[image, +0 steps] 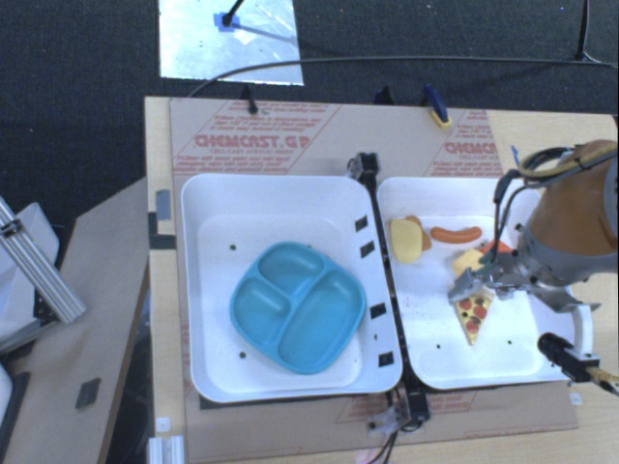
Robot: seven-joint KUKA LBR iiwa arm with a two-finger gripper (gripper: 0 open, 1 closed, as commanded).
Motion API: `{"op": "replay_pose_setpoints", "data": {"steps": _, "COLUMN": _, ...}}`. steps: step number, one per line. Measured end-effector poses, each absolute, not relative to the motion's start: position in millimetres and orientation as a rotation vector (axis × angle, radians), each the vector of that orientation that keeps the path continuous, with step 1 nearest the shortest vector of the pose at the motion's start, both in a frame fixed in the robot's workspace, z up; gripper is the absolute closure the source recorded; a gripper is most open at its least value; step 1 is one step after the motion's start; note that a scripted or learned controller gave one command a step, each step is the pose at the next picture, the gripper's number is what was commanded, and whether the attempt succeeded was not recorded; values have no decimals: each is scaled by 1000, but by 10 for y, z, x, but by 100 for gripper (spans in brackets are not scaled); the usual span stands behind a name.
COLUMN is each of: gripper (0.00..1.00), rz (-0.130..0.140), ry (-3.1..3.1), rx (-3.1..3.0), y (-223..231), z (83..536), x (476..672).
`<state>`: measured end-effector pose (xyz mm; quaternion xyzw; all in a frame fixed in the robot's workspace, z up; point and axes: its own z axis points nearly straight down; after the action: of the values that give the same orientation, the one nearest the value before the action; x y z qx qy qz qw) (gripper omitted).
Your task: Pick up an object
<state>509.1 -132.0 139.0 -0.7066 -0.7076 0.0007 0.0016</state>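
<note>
In the right bin (435, 361) lie several toy foods. A yellow bun-like piece (407, 239) sits at the bin's upper left, a sausage (456, 233) just right of it, and a pizza slice (473, 315) lower down. A yellow piece (471, 260) with a bit of red beside it lies partly under the arm. My gripper (471, 285) hangs low over the bin, just above the pizza slice's wide end and beside the yellow piece. The orange-banded wrist (571, 225) covers the bin's right side.
The left bin (208, 220) holds a blue divided plate (297, 305). A black clip strip (379, 288) runs along the divider between the bins. Cardboard lies under both bins, and a blue clamp (437, 104) sits at the board's far edge.
</note>
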Motion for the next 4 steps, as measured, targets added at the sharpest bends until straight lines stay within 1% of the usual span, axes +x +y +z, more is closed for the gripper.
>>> {"op": "replay_pose_setpoints", "data": {"steps": 1, "gripper": 0, "rz": -2, "ry": -2225, "rx": -2223, "y": -1324, "z": 895, "x": 5105}}
{"op": "replay_pose_setpoints", "data": {"steps": 2, "gripper": 100, "rz": -8, "ry": -2231, "rx": -2232, "y": -1344, "z": 1041, "x": 5132}}
{"op": "replay_pose_setpoints", "data": {"steps": 4, "gripper": 100, "rz": -7, "ry": -2232, "rx": -2222, "y": -1374, "z": 2295, "x": 5085}}
